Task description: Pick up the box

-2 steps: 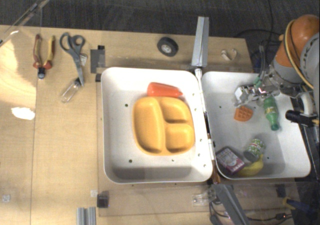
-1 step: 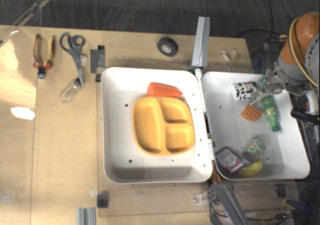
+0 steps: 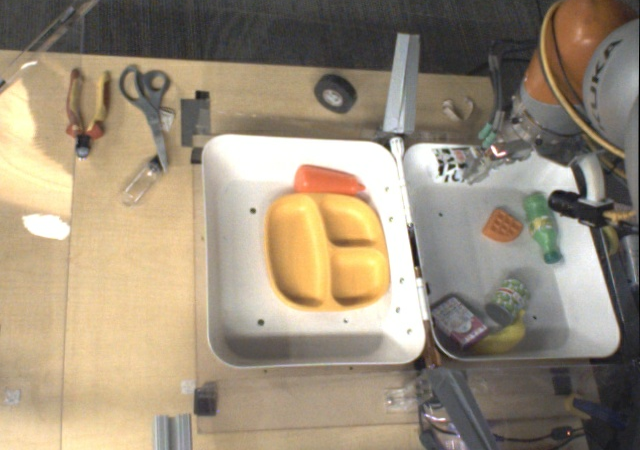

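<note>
The box (image 3: 454, 318), small and purple-printed, lies in the near left corner of the right bin (image 3: 590, 333), touching a banana (image 3: 500, 338) that curves along its near side, with a green-labelled can (image 3: 508, 298) just beyond. I see an orange waffle-like piece (image 3: 502, 226) and a green bottle (image 3: 543, 227) farther back. My gripper (image 3: 487, 153) hovers at the bin's far left corner, well apart from the box; I cannot tell how its fingers stand. The left bin (image 3: 230, 238) holds a yellow divided tray (image 3: 327, 249) and a red item (image 3: 328, 179). Scissors (image 3: 150, 113), pliers (image 3: 85, 110) and a tape roll (image 3: 335, 92) lie on the bench (image 3: 110, 318).
</note>
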Tool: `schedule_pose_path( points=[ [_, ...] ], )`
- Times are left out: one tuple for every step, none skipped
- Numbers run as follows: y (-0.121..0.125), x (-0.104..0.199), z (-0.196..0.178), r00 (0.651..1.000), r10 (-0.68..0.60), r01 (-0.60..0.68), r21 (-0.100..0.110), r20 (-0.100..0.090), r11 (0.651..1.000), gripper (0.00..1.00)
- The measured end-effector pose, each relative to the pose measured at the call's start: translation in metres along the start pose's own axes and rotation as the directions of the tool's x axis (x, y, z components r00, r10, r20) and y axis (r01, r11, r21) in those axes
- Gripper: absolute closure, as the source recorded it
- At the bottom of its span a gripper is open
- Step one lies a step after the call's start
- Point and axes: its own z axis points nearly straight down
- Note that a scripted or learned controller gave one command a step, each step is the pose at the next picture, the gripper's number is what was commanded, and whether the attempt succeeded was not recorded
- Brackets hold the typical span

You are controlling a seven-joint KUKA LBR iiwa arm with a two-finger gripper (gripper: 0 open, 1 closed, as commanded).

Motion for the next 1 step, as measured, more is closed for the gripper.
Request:
schedule_pose_path(
  points=[
    [-0.04, 0.111, -0.0787, 0.975, -0.222, 0.222, -0.015, 0.011, 0.975, 1.0]
  ],
)
